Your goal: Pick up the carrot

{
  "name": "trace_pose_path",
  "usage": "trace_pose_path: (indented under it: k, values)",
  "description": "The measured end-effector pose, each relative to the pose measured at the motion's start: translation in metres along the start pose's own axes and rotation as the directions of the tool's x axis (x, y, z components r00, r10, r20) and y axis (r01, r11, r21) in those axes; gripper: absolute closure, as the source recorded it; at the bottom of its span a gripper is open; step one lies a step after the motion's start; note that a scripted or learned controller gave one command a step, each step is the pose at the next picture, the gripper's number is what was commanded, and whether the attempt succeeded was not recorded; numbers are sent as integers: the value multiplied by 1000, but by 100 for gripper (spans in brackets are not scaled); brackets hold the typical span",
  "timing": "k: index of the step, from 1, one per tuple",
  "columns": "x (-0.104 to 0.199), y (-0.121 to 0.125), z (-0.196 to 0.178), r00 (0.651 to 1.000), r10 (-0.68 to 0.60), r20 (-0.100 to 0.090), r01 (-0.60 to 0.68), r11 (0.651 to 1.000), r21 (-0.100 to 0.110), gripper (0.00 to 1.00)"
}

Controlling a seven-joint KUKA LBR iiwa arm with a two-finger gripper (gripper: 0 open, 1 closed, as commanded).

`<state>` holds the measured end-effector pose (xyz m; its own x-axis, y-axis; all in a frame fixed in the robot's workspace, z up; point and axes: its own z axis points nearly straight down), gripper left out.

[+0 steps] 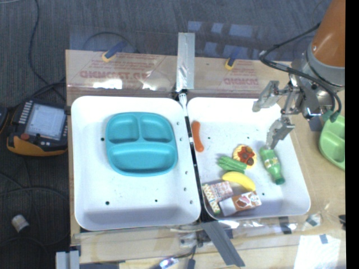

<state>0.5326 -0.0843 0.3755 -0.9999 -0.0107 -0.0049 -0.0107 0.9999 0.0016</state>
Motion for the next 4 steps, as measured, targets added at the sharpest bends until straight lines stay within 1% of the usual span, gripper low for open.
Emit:
trace_pose_path:
  k: [1, 2, 3, 4]
  values:
    - [0, 0, 0, 1000, 0, 0, 0, 1000, 0, 0]
    - [-2, 1, -10, 1000, -2, 4, 2, 1000, -2, 100]
    - [-2, 2, -10, 1000, -2, 4, 2, 1000, -2, 0]
    - [-44, 66, 4, 999, -48, -1, 48, 999, 0, 0]
